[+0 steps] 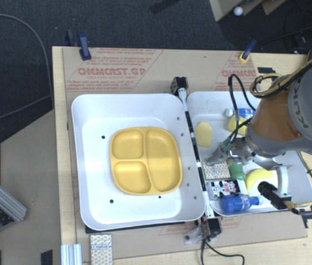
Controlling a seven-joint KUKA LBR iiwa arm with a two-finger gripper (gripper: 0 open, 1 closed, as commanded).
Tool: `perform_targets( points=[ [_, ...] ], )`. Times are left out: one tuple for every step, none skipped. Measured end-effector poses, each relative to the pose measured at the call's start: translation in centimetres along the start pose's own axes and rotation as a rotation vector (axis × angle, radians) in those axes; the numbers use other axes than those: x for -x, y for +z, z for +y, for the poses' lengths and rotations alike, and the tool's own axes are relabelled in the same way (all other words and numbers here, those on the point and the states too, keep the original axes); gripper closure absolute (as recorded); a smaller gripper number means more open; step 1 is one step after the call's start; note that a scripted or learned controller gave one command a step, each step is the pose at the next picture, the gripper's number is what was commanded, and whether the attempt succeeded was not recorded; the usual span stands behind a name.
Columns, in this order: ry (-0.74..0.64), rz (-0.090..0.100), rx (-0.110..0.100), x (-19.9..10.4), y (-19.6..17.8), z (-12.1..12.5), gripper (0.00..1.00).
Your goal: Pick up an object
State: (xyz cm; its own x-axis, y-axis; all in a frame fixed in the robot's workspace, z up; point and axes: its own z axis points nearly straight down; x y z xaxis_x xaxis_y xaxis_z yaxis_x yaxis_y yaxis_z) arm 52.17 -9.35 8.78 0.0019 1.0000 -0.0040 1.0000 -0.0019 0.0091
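1. Where the bench carries two white bins side by side, the left bin holds a yellow divided plate near its centre.
2. Right bin: crowded with small objects, with the grey-and-orange arm reaching down over its middle.
3. Claw: lowered among the objects near the bin's left wall; whether it is open or closed, or has hold of anything, cannot be told.
4. Yellow egg-shaped piece: just beside the bin's left wall, toward the far edge.
5. Printed cards: along the left wall, nearer the front.
6. Blue bottle: lying at the front edge.
7. Yellow-green fruit: just behind the bottle, beside a green item.
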Motion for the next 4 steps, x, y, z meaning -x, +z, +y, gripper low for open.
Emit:
perform_targets(
  points=[
    [0.000, 0.001, 0.002, 0.1, 0.0, -0.7, 0.00],
    [-0.002, 0.003, -0.005, 0.2, 0.1, 0.7, 0.00],
    [0.002, -0.011, 0.009, 0.8, -1.2, 1.0, 1.00],
    [-0.004, 0.004, -0.008, -5.8, -9.7, 8.1, 1.00]
  ],
)
